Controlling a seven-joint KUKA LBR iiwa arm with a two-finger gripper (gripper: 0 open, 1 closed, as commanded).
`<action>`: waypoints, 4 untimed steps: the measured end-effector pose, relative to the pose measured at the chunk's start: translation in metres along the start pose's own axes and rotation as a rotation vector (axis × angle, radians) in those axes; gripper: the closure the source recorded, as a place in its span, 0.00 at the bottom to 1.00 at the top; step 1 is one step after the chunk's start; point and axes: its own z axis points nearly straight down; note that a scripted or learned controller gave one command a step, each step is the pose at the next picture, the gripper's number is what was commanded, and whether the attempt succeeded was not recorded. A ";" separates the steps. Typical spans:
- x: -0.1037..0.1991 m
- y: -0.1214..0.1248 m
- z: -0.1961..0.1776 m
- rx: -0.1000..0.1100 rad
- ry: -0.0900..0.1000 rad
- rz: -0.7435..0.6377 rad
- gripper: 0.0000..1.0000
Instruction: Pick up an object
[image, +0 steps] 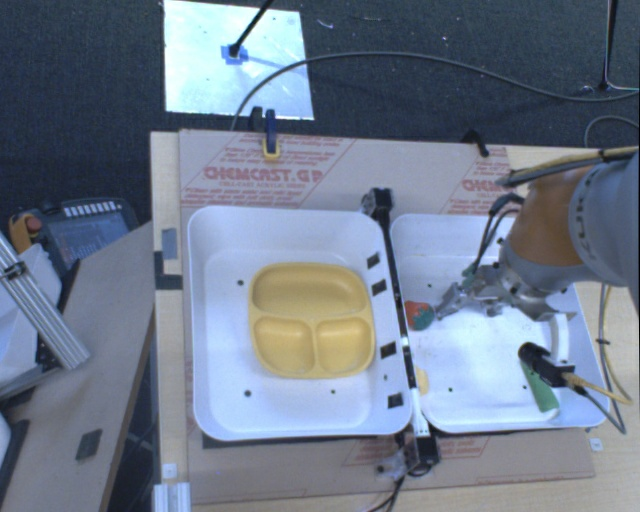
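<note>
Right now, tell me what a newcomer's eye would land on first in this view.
First, the yellow divided tray, lying flat in the middle of the left bin. Next, the grey arm with its orange band, reaching in from the right over the right bin, its gripper low near a small red and green object by the divider. A green-tipped tool lies near that bin's lower right corner.

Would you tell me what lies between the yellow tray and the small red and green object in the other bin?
In the camera view, the bins' adjoining walls, with black clips along them, lie between the tray and the object.
</note>
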 end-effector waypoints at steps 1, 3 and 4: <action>0.000 0.002 -0.014 -0.005 -0.001 -0.001 1.00; -0.011 0.000 -0.107 -0.007 -0.001 -0.002 1.00; -0.012 0.001 -0.161 -0.008 -0.002 -0.003 1.00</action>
